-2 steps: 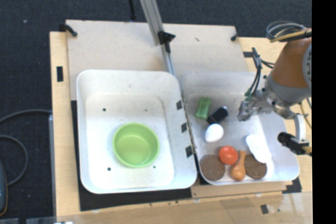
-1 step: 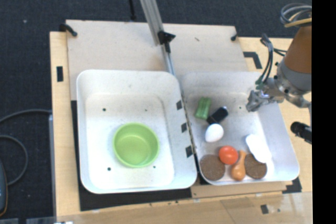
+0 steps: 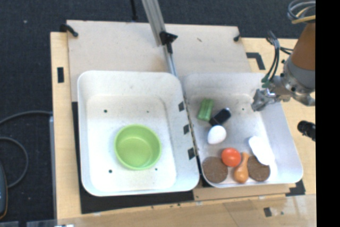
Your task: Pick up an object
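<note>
The right bin (image 3: 276, 130) holds a green block (image 3: 205, 109), a black piece (image 3: 221, 115), a white egg (image 3: 216, 134), a red tomato (image 3: 230, 157), an orange gourd shape (image 3: 242, 170), two brown discs (image 3: 214, 168) (image 3: 258, 170) and a white oblong (image 3: 261, 149). My gripper (image 3: 258, 100) hangs at the bin's upper right corner, above and right of these things. Nothing shows between its tips.
The left bin (image 3: 95, 114) holds a green bowl (image 3: 137, 146). A slanted metal pole (image 3: 151, 2) rises from behind the bins. The bench's wooden edge (image 3: 58, 130) frames both bins.
</note>
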You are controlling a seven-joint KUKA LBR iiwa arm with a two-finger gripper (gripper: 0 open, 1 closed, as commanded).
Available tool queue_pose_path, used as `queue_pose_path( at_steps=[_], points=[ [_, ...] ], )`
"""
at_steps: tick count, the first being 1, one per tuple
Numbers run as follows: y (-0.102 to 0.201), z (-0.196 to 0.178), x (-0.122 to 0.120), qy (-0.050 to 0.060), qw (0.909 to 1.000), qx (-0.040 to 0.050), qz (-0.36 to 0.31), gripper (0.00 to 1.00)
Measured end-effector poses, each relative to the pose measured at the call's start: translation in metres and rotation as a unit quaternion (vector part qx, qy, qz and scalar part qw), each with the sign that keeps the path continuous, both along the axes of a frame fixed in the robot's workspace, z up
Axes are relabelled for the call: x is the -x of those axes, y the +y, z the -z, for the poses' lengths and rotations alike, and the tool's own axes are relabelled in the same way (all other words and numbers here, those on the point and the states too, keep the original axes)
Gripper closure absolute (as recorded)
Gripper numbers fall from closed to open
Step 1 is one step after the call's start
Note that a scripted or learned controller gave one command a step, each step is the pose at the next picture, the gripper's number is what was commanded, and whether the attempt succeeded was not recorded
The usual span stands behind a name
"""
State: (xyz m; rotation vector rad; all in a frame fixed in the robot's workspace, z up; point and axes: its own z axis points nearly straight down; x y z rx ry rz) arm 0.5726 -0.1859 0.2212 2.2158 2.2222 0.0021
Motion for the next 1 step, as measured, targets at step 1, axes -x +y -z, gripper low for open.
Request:
queue_pose_path(
  at_steps=[1],
  points=[
    [0.0526, -0.0141, -0.0063, -0.001, 1.0000, -0.0008, -0.002, 1.00]
  ],
)
